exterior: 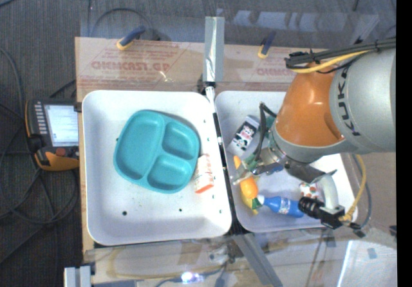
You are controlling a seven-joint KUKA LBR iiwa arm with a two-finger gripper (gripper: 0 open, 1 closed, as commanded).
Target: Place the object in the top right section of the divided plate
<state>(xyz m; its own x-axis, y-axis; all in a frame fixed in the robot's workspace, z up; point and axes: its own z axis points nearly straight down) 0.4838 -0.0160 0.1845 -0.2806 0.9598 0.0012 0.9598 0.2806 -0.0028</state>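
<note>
While the grey and orange arm [322, 112] hangs over the right bin [344, 205], its claw [257, 166] is low beside a small orange object [248, 189]; I cannot tell how its jaws stand. The teal divided plate [156, 150] lies in the left bin [103, 215], and an orange-white tube [205, 174] touches the plate's right rim. A blue bottle [283, 205] lies just right of the orange object.

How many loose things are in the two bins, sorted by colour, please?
Teal: 1, divided plate
Orange and white: 1, tube
Black and white: 1, small box
Blue: 1, bottle
Yellow-orange: 1, toy
Total: 5, others may hide under the arm.
</note>
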